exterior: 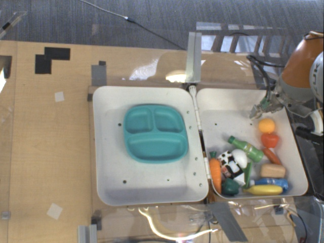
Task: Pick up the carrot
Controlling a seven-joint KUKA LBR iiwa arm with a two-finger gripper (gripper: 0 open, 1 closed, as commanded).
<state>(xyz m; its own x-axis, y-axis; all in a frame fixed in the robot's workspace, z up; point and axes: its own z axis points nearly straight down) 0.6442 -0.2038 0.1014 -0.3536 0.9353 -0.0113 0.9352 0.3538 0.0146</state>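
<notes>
Orange, stiff, light-looking plastic carrot (215, 171) lies against the right bin's (223, 103) left wall, best pinched mid-length, while the gripper (264, 107) hovers well apart, grip state unreadable.

Teal tray (154, 139) in left bin (109, 186); green bottle (246, 149).

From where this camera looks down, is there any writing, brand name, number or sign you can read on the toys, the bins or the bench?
None can be read.
Green bottle: pale band around it, too small to tell if it bears words.
Black-and-white toy: patches, no letters made out.
Teal divided tray: plain.
Black blocks on the bench: shapes, not letters.
Carrot: no marking.
</notes>
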